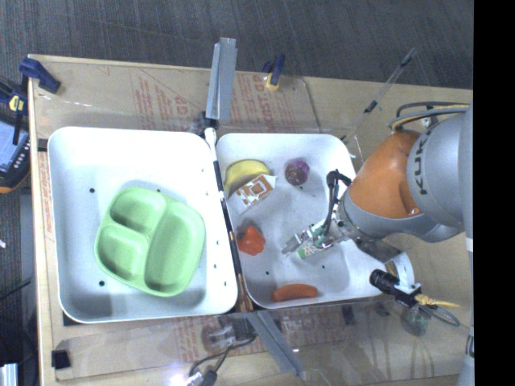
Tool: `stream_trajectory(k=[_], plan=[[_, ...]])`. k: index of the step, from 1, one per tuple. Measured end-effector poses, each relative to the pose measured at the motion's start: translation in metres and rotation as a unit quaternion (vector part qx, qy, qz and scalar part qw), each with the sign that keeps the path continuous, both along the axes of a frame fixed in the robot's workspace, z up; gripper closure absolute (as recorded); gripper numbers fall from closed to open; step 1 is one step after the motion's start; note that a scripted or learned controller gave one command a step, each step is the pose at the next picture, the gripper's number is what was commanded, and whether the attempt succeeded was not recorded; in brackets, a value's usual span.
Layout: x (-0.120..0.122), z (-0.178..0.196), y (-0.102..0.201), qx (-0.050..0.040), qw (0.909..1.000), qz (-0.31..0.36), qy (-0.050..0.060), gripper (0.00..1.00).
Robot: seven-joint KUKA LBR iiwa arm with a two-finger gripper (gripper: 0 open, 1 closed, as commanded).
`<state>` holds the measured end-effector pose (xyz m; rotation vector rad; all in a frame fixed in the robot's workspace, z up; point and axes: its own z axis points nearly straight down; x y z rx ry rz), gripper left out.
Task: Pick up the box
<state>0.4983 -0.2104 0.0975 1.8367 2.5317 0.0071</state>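
Gripper [304, 246] is small and blurry at the arm's tip; fingers can't be told apart, so open vs closed can't be read, nor whether anything sits between them. The greenish-white bit right at its tip is too small to ID.

Up-left of gripper, the box [255, 190] overlaps the lower edge of the banana [245, 172], hiding that part; box print too small to read.

Right of gripper, the arm [410, 183] is cut off by the frame and covers the right bin's [273, 145] right wall.

Far left of gripper, a dark device [12, 147] is cut by the left edge; can't ID it.
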Motion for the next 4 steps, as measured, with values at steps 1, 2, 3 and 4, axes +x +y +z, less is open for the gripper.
stream_trajectory(k=[1,2,3,4], plan=[[0.007,-0.001,0.001,0.0026,0.9934,-0.115,0.001,0.00],[0.008,0.010,-0.001,0.0015,0.9935,-0.114,0.000,1.00],[0.008,0.010,-0.001,0.0016,0.9935,-0.114,0.000,0.00],[0.002,-0.001,-0.001,0.0016,0.9970,-0.077,0.002,0.00]])
